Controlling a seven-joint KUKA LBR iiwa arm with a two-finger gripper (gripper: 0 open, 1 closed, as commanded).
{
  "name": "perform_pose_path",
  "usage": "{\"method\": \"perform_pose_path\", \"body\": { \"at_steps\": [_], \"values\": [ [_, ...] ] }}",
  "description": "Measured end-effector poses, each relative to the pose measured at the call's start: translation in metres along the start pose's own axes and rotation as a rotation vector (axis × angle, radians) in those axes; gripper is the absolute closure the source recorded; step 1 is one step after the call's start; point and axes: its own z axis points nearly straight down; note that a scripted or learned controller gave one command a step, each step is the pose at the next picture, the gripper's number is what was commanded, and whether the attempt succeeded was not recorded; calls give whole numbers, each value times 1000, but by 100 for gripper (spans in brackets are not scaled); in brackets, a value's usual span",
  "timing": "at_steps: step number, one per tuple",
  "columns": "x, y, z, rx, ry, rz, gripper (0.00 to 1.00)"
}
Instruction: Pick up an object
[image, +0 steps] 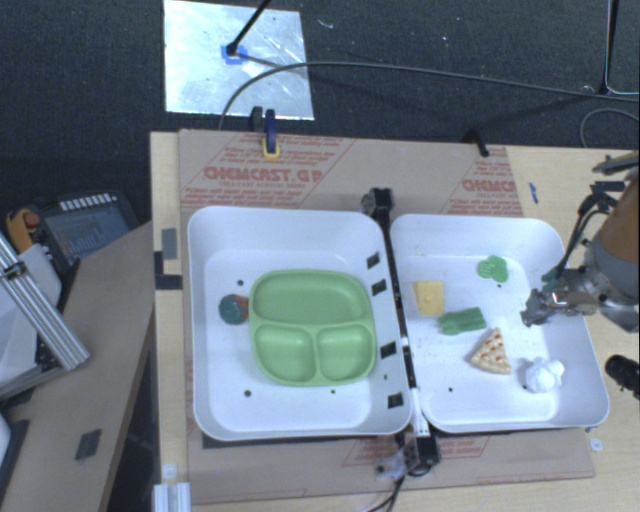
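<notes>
Gripper (531, 312) hangs over my right bin (575, 395), above the white lump (543, 376), near the pizza slice (490, 352); its opening I cannot tell.

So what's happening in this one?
The arm reaches in from the right, its gripper hanging over the right bin near the right wall, with nothing seen in its grasp. Loose there: a pizza slice, cheese wedge, green piece and white object. The left bin holds a green divided tray.

Teach pendant (85, 228); blue clamp (269, 125)
</notes>
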Motion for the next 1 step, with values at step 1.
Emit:
{"method": "perform_pose_path", "body": {
  "at_steps": [1],
  "values": [
    [-1,2,-43,0,0,-1,100]
  ]
}}
